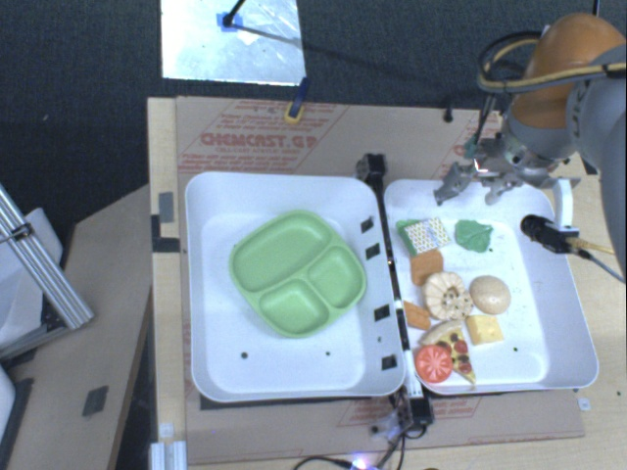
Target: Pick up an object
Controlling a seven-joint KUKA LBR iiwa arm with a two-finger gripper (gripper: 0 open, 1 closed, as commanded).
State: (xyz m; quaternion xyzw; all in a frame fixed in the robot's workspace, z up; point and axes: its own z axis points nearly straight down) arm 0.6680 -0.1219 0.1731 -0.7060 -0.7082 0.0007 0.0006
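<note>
My gripper point(467, 193) hangs over the far edge of the right bin point(558, 306), its fingers spread open with nothing between them. Just in front of it lie a green-and-white checked piece point(423, 233) and a green leafy piece point(473, 234). Closer to the camera are an orange block point(427, 264), a round ridged biscuit-like piece point(446, 295), a beige bun point(490, 294), a yellow cheese cube point(484, 330), a small orange wedge point(416, 314), a pizza slice point(457, 349) and a red tomato point(433, 363).
The left bin point(211, 213) holds a green divided plate point(297, 272). A black divider with clips point(384, 262) runs between the two bins. The arm's orange band point(573, 52) rises at the upper right.
</note>
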